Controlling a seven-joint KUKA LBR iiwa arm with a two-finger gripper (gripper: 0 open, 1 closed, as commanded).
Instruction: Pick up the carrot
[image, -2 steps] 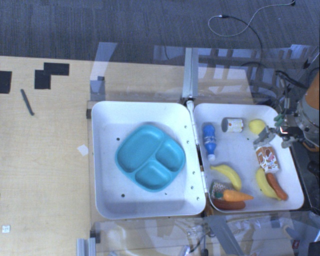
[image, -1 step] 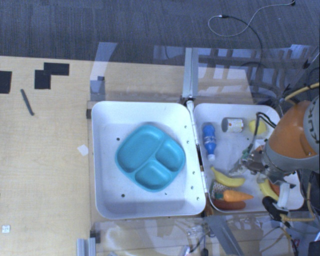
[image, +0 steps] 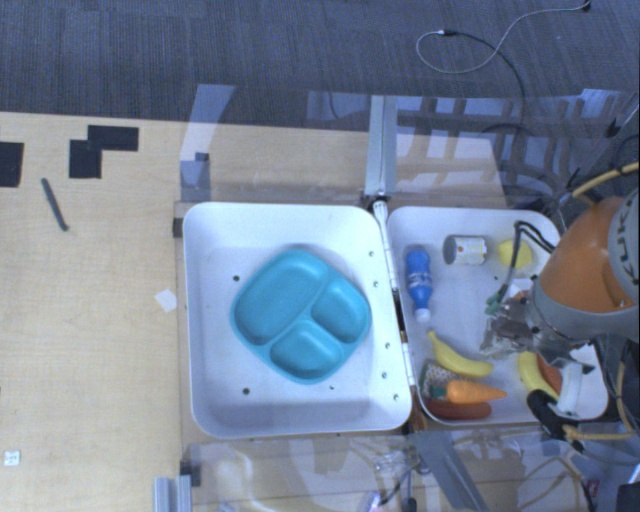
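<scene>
In the camera view, the two-finger gripper (image: 503, 330) hangs over the right-hand shallow white bin (image: 470, 222), low in the bin's middle, beneath the arm's orange band and grey wrist. Its tip is a dark tangle against the white floor, and how far it is parted I cannot tell; nothing can be made out in its grasp.

The small orange carrot (image: 473, 391) lies below and slightly left of the gripper, near the bin's front wall. It lies on its side, pointing right, and looks like a toy of smooth plastic. Just under it, touching or nearly so, is a dark red sausage-shaped piece (image: 460, 410); a curved yellow banana (image: 458, 358) lies between carrot and gripper. Up and to the left of the gripper stands a blue plastic bottle (image: 418, 282).

By my judgement the carrot is light, stiff and somewhat slippery, tapered so that a grip near the tip would squeeze it out. The thick middle, taken across its width, seems the best hold, though the neighbours crowd that spot.
</scene>
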